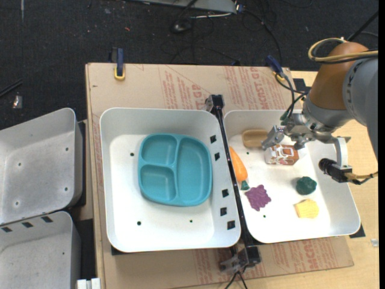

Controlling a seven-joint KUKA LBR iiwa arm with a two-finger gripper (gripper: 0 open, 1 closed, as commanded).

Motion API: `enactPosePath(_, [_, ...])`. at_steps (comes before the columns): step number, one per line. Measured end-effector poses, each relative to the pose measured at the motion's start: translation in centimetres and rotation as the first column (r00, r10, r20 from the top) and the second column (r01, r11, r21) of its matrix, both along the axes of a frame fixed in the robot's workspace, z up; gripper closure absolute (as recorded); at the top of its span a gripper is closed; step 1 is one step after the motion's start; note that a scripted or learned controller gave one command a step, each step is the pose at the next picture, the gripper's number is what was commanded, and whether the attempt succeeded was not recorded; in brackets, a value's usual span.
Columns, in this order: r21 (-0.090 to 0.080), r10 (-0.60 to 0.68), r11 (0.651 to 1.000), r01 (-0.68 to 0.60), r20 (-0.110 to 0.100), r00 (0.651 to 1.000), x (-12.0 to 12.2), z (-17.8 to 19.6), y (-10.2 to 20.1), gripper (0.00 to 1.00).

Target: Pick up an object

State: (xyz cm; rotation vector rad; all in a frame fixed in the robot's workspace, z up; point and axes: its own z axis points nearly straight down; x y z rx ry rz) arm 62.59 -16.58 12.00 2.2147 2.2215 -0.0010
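My gripper (284, 138) hangs over the back of the right bin (346, 221), reaching in from the right. Its fingers look spread and nothing is between them, so it is open. Just in front of it and below lies a small white and brown carton (282, 156). A tan bread-like piece (253, 138) lies to the gripper's left. Along the bin's left wall rests an orange carrot (238, 164). Purple grapes (258, 197), a dark green lump (305, 185) and a yellow piece (307, 209) sit nearer the front.
The left bin (120, 221) holds a teal divided plate (175, 168). A black clip strip (227, 173) runs along the seam between the bins. Grey trays (36, 161) lie off the bench at left. Cables trail from the arm at right.
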Motion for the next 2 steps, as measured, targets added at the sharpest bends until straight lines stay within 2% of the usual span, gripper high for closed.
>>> enactPosePath(1, [0.000,0.000,1.000,0.000,0.009,1.000,0.3,1.6,0.0,1.00])
enactPosePath(2, [0.003,0.000,1.000,0.000,0.002,1.000,-0.3,6.8,0.8,1.00])
